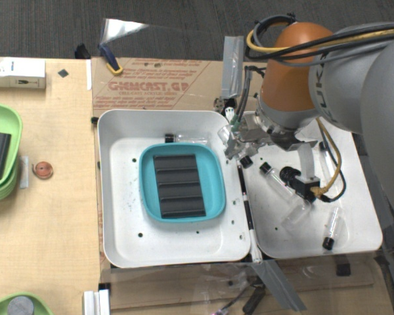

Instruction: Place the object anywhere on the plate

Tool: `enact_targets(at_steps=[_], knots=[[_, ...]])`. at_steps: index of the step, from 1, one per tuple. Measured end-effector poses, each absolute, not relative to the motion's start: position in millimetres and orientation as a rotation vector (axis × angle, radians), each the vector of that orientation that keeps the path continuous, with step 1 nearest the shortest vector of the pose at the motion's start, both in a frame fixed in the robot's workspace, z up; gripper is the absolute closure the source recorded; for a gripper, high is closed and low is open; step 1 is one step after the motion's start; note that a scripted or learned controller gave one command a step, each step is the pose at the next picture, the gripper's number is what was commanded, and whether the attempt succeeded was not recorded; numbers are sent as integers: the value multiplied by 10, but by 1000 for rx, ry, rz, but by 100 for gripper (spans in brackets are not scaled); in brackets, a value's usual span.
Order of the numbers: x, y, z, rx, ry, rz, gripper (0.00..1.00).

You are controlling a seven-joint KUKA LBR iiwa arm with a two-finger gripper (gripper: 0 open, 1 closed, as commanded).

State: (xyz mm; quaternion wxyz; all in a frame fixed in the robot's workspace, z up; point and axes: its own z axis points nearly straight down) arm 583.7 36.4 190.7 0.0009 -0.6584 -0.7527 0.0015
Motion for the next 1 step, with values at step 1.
enact_targets(at_steps=[1], knots=[[5837,360,1908,-2069,-2363,4,0]])
